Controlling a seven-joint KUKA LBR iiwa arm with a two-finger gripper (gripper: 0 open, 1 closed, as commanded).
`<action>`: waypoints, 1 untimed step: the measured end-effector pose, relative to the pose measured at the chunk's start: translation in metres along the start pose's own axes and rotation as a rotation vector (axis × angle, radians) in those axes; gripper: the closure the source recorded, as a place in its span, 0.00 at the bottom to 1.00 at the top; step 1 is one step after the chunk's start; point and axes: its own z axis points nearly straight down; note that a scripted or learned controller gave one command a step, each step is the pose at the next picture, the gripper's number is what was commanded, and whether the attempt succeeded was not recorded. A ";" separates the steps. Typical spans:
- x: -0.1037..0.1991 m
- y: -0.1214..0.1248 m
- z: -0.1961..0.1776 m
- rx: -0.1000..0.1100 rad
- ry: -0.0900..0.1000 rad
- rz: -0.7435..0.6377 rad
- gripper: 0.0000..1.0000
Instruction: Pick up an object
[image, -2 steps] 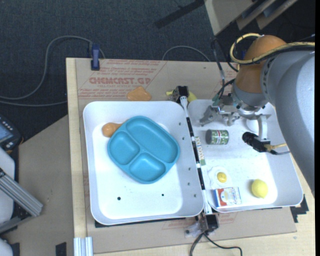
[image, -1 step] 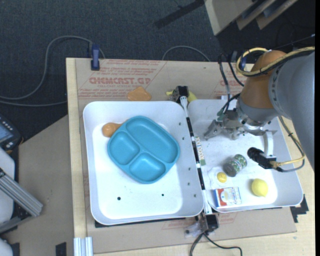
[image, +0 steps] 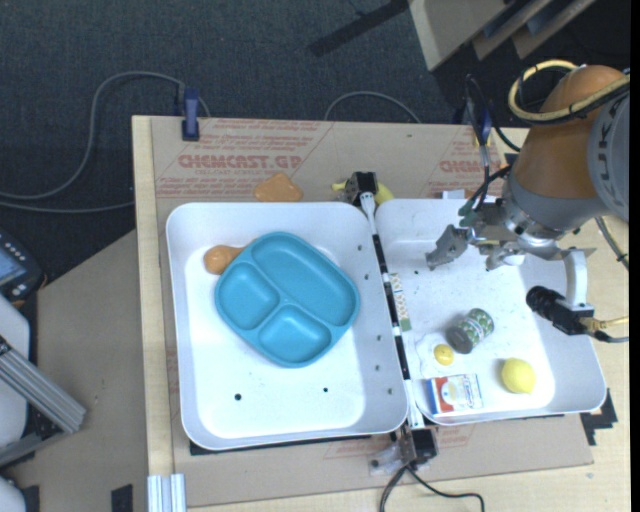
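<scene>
Just above the small can (image: 471, 328), the gripper (image: 475, 247) hangs with fingers spread, holding nothing (can looks light, rigid, roll-prone): pinch its curved sides.

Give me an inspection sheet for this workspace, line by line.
Surface: left bin and right bin, side by side on a board.
Job's things: right bin holds can, lemon, small yellow piece, carton; left bin holds blue tray, orange item.
Clutter: orange piece on board behind left bin.
Grippers: gripper open, above right bin, holding nothing.
Cables: black cable on floor.
Surroundings: dark carpet.
</scene>
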 end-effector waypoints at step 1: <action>-0.022 -0.060 0.084 -0.015 -0.012 0.007 0.00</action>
